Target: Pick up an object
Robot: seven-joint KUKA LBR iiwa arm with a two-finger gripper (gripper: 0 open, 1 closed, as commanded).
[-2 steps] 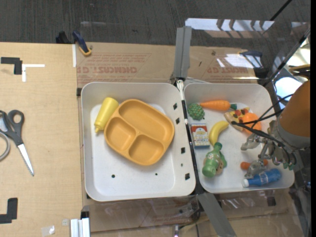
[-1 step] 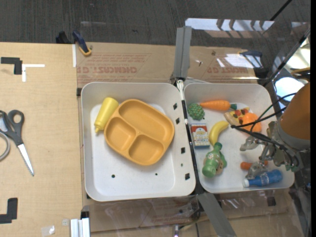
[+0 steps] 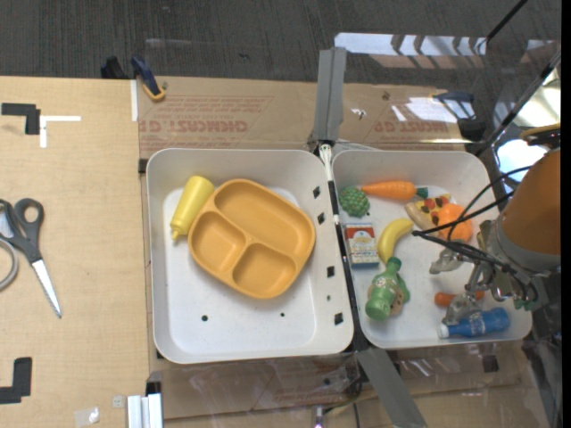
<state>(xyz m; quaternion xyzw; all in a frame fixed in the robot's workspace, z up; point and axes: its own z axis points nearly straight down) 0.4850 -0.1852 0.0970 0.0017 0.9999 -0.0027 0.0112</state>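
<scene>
A pale wooden counter carries grey-handled scissors at its far left, and beside them the left white bin holds a yellow three-compartment plastic tray with a yellow squeeze bottle touching its left edge. The right white bin holds a green bumpy ball, an orange toy carrot, a small red-and-white carton, a yellow toy banana, a green plastic bottle and a blue bottle lying at the front right corner. The metal pincer hangs low just above the blue bottle with a small orange piece beside it; whether its prongs are apart or together I cannot tell.
</scene>
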